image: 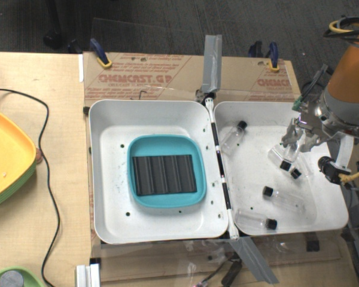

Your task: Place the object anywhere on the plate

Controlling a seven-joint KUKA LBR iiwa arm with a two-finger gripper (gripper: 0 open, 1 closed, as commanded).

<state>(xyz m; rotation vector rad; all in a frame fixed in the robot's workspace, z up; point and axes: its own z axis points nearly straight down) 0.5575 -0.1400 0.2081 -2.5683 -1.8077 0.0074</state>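
Note:
A teal plate (166, 172) with a dark ribbed middle lies in the left bin (107, 160). Several small clear vials with black caps are scattered in the right bin (251, 160): one near the divider (233, 136), a pair by the gripper (285, 161), one lower down (276, 194) and one at the front rim (260, 222). My gripper (293, 139) hangs over the right part of the right bin, just above the pair of vials. Nothing visibly hangs from it.
A grey divider bar (212, 70) runs between the two bins. Cardboard (143, 76) lies under them with clamps at the back. A yellow dish (6, 154) and a black cable (48, 178) lie on the wooden table at the left.

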